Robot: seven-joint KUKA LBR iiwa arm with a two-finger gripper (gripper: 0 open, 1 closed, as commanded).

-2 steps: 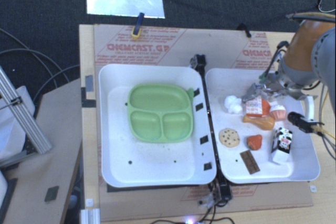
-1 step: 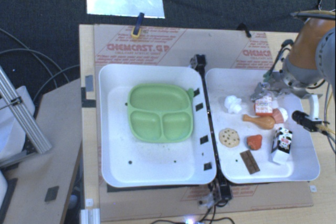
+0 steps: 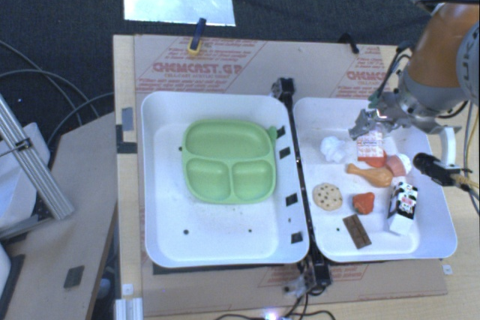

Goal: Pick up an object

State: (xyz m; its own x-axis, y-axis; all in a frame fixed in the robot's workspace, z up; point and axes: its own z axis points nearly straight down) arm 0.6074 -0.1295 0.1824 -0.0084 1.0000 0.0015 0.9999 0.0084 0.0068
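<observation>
Hovering low in the right bin [image 3: 435, 240], the gripper [image 3: 369, 121] has nothing visibly picked yet, its opening I cannot tell, and the red-and-white packet [image 3: 370, 148] lies just below it.

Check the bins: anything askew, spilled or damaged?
Nothing spilled or broken. The green tray sits flat in the left bin. The toy food in the right bin is jumbled, and the milk carton lies tipped near the right wall.

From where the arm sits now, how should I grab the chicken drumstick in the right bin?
Take the drumstick across its thin bone end, which points left and looks free of neighbours. Come straight down from above. Its thick end lies against the pink item, so the tool would likely snag there.
</observation>
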